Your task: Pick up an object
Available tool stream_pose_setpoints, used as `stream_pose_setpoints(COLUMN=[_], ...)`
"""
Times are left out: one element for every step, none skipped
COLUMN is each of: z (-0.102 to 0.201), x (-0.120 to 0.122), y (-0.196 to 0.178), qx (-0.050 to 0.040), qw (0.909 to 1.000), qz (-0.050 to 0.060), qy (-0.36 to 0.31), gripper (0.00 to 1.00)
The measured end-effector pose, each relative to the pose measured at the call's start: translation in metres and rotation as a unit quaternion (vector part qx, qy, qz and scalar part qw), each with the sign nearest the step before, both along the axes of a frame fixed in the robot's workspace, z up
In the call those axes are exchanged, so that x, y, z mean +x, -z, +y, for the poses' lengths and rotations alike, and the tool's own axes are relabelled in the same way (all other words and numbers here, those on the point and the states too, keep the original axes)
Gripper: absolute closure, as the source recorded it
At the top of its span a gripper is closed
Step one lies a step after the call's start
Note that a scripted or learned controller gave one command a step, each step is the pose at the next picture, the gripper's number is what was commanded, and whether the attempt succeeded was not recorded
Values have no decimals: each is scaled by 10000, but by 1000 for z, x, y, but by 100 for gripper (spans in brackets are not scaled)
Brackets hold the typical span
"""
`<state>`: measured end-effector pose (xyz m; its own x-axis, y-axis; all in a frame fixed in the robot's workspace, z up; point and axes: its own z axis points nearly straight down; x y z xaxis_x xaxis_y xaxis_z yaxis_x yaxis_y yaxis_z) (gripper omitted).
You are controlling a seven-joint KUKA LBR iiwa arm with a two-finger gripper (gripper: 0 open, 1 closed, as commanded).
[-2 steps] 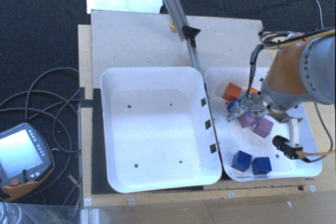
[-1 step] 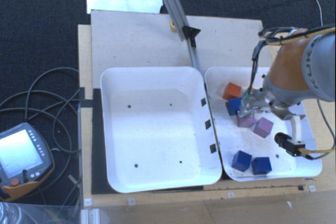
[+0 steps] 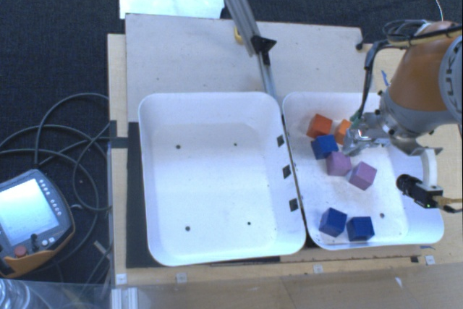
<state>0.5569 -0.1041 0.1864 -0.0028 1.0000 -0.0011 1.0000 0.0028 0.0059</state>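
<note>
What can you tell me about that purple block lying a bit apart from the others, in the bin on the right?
The purple block is a small cube, matte and pale violet, apparently painted wood or foam. It rests tilted on the floor of the right bin, just right of another purple cube, close to it or barely touching. The hand is above-left of it.

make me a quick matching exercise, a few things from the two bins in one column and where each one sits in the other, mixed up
Things:
1. orange cube
2. pair of blue cubes
3. gripper
4. left bin

Places:
A. near the right bin's front edge
B. over the cluster of cubes in the right bin
C. beside the right bin, with no cubes in it
D. towards the right bin's back left

Pairs: 1-D, 2-A, 3-B, 4-C
</note>
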Motion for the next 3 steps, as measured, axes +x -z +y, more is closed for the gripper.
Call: stream_pose_setpoints(z=[0, 54, 91], x=[2, 26, 57], y=[-37, -46, -50], qx=[1, 16, 12], qw=[10000, 10000, 10000], qz=[-1, 5, 3], qy=[-7, -42, -36], gripper=[100, 100, 100])
